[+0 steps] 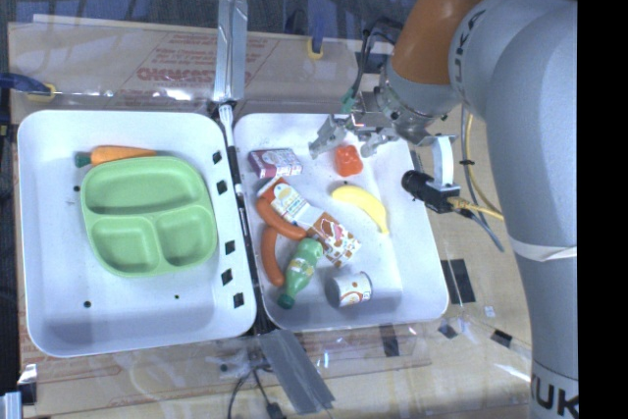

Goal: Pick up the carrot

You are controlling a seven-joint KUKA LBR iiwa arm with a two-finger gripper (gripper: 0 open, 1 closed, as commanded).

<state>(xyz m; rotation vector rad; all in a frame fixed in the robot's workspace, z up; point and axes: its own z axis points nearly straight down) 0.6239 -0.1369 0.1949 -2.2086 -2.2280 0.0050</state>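
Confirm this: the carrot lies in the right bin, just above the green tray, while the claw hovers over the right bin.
Wrong on one count. The camera view shows the carrot in the left bin, just above the green tray; the claw hovers over the right bin.

Illumination was even and moderately bright from overhead. The white bins point(59, 329) showed soft grey shadows along their inner walls. Faint glare marked the clear sheet on the counter point(147, 64). Focus was slightly soft throughout, with mild graininess.
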